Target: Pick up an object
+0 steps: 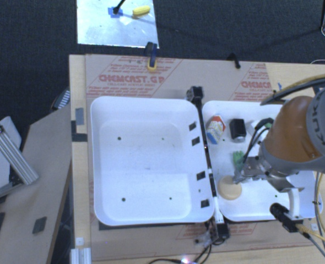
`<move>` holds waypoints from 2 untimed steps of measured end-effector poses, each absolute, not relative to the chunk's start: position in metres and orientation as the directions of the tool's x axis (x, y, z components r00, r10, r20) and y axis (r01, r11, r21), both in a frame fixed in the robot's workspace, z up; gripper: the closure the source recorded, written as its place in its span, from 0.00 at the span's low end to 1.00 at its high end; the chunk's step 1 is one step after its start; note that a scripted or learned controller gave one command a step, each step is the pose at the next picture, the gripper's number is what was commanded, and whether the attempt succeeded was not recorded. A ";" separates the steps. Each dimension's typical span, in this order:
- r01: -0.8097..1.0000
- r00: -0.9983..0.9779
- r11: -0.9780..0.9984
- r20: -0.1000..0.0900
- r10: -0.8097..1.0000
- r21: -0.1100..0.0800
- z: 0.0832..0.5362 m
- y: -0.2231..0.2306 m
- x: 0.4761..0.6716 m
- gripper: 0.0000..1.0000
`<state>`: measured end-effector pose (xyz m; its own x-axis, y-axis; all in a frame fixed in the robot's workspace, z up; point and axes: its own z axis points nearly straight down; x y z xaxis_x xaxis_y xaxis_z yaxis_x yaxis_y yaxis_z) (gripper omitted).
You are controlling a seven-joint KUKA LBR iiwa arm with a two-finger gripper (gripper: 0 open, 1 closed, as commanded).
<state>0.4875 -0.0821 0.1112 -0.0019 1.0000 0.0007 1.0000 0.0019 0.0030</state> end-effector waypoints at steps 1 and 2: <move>1.000 -0.015 0.015 0.003 1.000 0.012 0.189 0.004 0.538 1.00; 1.000 -0.008 0.008 0.001 1.000 0.005 0.206 0.033 0.563 1.00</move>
